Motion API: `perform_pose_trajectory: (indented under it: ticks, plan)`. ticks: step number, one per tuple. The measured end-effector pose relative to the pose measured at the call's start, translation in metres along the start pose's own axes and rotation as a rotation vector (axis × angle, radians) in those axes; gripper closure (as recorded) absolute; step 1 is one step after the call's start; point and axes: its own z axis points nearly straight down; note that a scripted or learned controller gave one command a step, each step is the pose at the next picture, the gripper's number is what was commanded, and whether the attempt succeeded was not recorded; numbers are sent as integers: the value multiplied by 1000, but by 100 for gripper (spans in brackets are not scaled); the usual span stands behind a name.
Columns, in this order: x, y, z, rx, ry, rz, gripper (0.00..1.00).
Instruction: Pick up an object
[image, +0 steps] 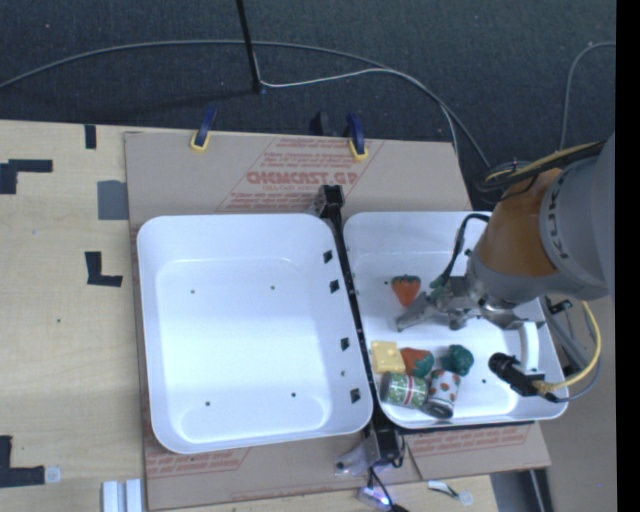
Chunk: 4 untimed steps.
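My gripper (404, 322) hangs low over the middle of the right bin (400, 238), reaching in from the right. Just above its tip lies a small orange strawberry-like toy (405, 290) with a green top, apart from the gripper. Below the tip, along the bin's front, sit a yellow block (387, 356), an orange-red piece (416, 360), a dark green piece (459, 358), a green-labelled can (404, 390) on its side and a white and red can (443, 392). Nothing shows held at the tip.
The left bin (240, 335) adjoins the right one along a black divider (345, 300). Both bins rest on a cardboard sheet (290, 170) held by two clamps at the back. The arm's orange band (515, 235) covers the right bin's far right side.
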Motion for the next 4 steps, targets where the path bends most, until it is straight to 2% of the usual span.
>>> perform_pose_trajectory:
  ticks: [1,2,3,4]
  plan:
    - [16,50,1,0,0,-5,0]
    - [46,87,1,0,0,-5,0]
    - [40,69,1,1,0,-3,0]
    - [40,69,-9,0,0,-3,100]
